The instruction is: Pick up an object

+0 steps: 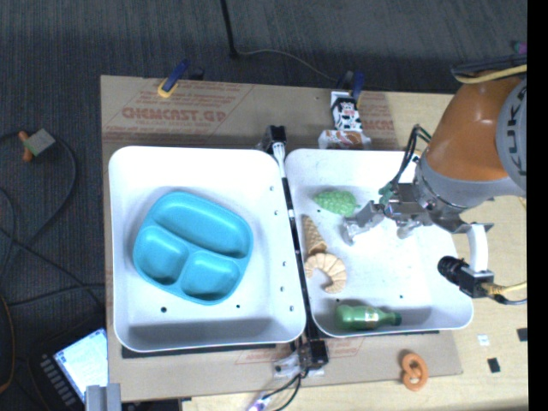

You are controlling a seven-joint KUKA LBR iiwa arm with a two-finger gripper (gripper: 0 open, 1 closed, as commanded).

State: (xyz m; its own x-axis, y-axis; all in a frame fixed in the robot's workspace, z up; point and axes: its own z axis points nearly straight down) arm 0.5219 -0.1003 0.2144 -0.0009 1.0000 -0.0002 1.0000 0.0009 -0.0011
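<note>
My gripper (374, 224) hangs over the middle of the right bin (428, 317), with one finger (360, 221) reaching left and another (402, 225) to its right; they stand apart with nothing between them. Just left of it lies a green bumpy toy (335, 201). A tan cone (312, 234) and a croissant (328, 270) lie along the bin's left side. A green bottle (366, 317) rests on its side by the front wall.
The left bin (128, 178) holds a blue divided tray (192, 245). A small orange ring (414, 369) lies on the bench in front of the right bin. A cow figure (346, 118) stands behind the bins.
</note>
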